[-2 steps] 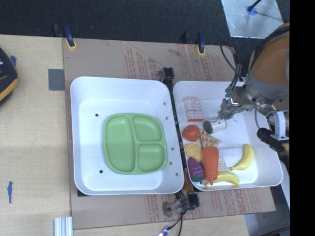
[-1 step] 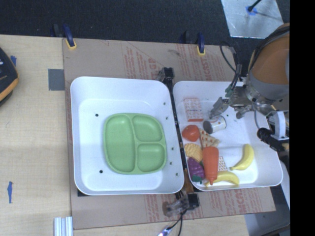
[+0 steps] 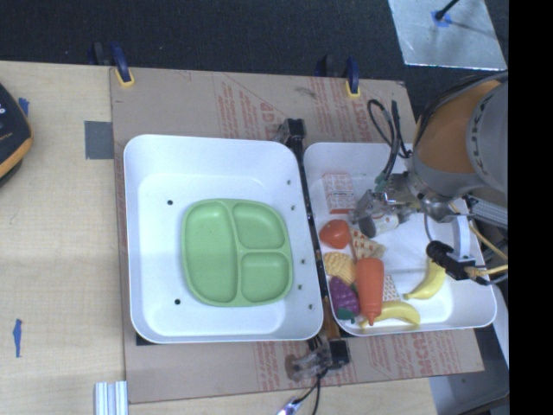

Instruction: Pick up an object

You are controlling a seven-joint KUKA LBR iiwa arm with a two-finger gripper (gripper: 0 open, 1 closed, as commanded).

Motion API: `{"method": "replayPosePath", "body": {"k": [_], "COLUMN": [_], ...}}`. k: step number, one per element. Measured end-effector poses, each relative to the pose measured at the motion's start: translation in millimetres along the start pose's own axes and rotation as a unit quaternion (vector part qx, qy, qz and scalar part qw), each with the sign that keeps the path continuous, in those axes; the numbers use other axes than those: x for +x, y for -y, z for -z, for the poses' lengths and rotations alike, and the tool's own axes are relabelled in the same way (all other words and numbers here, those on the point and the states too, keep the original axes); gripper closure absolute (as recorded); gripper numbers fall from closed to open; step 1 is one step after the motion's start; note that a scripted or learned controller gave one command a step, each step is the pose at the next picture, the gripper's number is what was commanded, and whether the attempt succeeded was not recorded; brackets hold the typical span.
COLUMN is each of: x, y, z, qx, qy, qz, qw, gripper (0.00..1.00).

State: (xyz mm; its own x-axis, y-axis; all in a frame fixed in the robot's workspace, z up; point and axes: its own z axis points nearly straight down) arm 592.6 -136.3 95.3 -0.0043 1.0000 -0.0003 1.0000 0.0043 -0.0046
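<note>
Tomato (image 3: 334,233) just below and left of the gripper (image 3: 373,216), in the right bin (image 3: 471,314).

Taking the tomato as the landmark: a waffle piece (image 3: 366,249) touches its lower right, the carrot (image 3: 369,288) lies below it with its long axis up-down, and the corn (image 3: 339,267) and grapes (image 3: 343,296) sit under it. Whether the gripper is spread or closed, I cannot tell.

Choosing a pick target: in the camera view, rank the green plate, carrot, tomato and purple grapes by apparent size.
1. green plate
2. carrot
3. tomato and purple grapes: they look alike, so unranked.
</note>
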Motion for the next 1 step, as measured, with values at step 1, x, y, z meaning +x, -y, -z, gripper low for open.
{"method": "replayPosePath", "body": {"k": [1], "x": [-0.7], "y": [-0.8], "z": [11.5], "qx": [0.000], "qy": [0.000], "qz": [0.001], "qw": [1.0000], "gripper": [1.00]}}
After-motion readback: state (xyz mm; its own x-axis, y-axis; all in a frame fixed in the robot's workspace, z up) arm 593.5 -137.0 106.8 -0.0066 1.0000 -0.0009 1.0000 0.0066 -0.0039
